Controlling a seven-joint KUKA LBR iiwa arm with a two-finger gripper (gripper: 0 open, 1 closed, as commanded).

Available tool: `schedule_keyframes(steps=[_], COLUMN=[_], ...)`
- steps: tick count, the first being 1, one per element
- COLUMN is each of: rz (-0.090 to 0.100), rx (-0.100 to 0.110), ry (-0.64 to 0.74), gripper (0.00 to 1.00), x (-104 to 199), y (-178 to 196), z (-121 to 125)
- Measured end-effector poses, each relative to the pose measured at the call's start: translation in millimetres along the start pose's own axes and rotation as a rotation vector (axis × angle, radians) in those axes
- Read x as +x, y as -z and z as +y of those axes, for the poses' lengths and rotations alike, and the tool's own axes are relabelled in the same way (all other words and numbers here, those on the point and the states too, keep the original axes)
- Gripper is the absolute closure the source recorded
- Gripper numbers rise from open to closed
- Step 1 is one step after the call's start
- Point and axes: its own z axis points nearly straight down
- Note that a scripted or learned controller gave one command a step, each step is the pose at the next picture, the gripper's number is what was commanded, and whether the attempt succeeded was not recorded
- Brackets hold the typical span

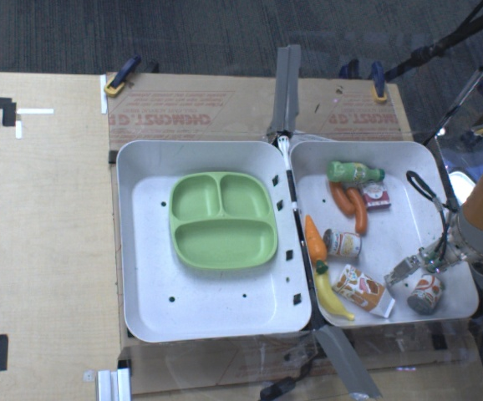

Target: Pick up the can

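Observation:
A small silver can [343, 243] with a dark label lies on its side in the middle of the right bin [409, 161]. My gripper [415, 267] hangs over the bin's front right corner, well to the right of that can. Its metal fingers [399, 270] stand open with nothing between them. Directly below the gripper lies a white and orange cup-like container [426, 293], partly covered by the fingers.
The right bin also holds a green bottle [354, 172], two orange sausages [352, 204], a red packet [377, 196], a carrot [314, 239], a banana [330, 296] and a juice carton [362, 289]. A green divided plate [222, 220] sits in the left bin [141, 249].

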Motion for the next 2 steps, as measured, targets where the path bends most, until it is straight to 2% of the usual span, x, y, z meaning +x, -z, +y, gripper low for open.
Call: schedule_keyframes(steps=[1, 2], rz=[0.000, 0.000], rx=[0.000, 0.000], ry=[0.001, 0.000], gripper=[1.00, 0.00], x=[-0.3, -0.3], y=[8.3, 8.3], z=[0.8, 0.8])
